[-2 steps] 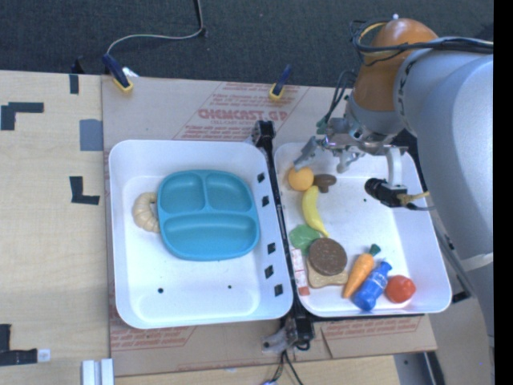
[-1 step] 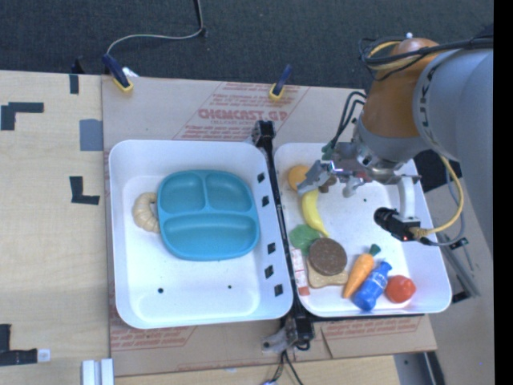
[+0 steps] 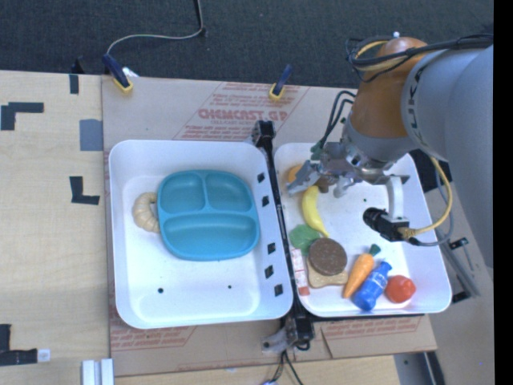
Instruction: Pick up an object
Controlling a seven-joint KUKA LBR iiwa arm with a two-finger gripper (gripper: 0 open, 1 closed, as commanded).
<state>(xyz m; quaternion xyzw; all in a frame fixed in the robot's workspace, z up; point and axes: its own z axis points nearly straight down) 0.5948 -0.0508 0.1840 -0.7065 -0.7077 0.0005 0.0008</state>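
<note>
My gripper (image 3: pixel 322 181) hangs over the back left part of the right bin (image 3: pixel 429 251), just above the top end of a yellow banana (image 3: pixel 311 212). Its two metal fingers (image 3: pixel 300 180) stand apart, so it is open, and I see nothing held between them. A small orange piece (image 3: pixel 293 172) lies right beside the left finger. Further forward in the same bin lie a green leafy piece (image 3: pixel 303 236), a brown round cookie (image 3: pixel 328 257), a carrot (image 3: pixel 360 273), a blue bottle (image 3: pixel 371 289) and a red tomato (image 3: pixel 400 289).
The left bin (image 3: pixel 132 291) holds a blue divided plate (image 3: pixel 208 213) with a beige pastry (image 3: pixel 145 212) at its left side. A black divider (image 3: pixel 272 207) runs between the bins. The arm's black cable fitting (image 3: pixel 385 221) hangs over the right bin's middle.
</note>
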